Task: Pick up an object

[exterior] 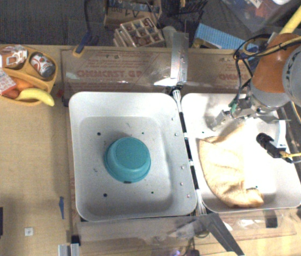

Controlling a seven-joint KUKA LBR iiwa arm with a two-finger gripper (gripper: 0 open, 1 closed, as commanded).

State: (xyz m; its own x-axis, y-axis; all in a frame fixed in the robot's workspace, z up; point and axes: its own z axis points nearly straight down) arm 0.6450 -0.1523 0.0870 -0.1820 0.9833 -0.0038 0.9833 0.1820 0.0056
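Beside the teal bowl point(128, 159), gripper point(222, 117) above tan cloth point(226, 169), finger state unclear.

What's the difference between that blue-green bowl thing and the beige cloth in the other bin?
The teal bowl is round and rigid with a crisp outline; the tan cloth is limp and rumpled with an irregular outline. The teal bowl sits alone in the middle of the left bin; the tan cloth lies in the right bin, one corner stretching up toward the tool. Both rest in shallow white bins.
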